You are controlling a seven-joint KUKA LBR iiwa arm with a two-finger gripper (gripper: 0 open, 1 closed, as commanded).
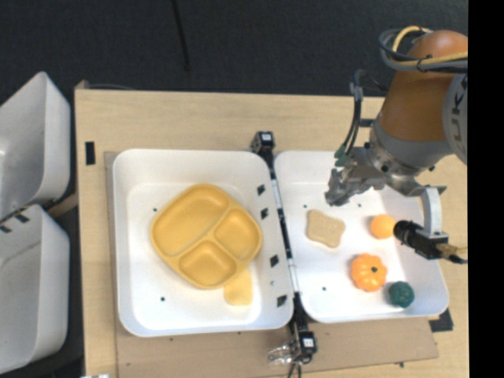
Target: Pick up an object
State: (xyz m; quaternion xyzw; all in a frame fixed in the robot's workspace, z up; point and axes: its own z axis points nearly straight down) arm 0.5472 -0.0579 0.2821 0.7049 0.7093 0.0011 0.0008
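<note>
We can read only a scrap of lettering: dark letters that look like "UK" on the grey arm casing (459, 113) at the right edge, cut off there. We find no readable label or number on anything else.

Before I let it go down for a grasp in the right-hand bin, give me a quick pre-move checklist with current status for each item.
1. Gripper over the right bin: ok, it hangs above the bin's upper left part.
2. Gripper centred over a target: not ok, the nearest item, the beige toast-shaped piece, lies below it in the view.
3. Toast piece free of neighbours: ok, bare floor all round it.
4. Nothing already held: cannot tell, the fingers are too dark to read.
5. Other candidates reachable: ok, orange ball, small pumpkin and green ball lie apart.
</note>
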